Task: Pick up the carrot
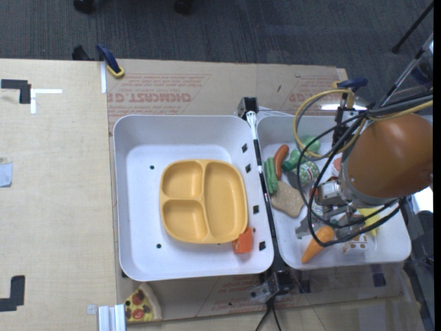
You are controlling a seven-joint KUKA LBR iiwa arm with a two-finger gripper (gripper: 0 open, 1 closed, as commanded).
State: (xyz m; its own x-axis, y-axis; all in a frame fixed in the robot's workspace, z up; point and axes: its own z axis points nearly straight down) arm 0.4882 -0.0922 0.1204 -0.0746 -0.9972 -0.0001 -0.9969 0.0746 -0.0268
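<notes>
The carrot (313,247) is orange and tapered. It lies at the near edge of the right bin (393,250), tip pointing down-left. My gripper (324,227) hangs directly over the carrot's thick end, under the arm's orange band (389,154). The carrot's top is tucked beneath the gripper body and cables, which hide the contact.
Behind the carrot in the right bin lie a bread slice (286,198), green vegetables (271,179), a red pepper (279,160) and a round grey item (308,174). The left bin (131,185) holds a yellow divided plate (204,202) and a small orange-red piece (243,243). A toy pizza slice (140,306) lies on the bench.
</notes>
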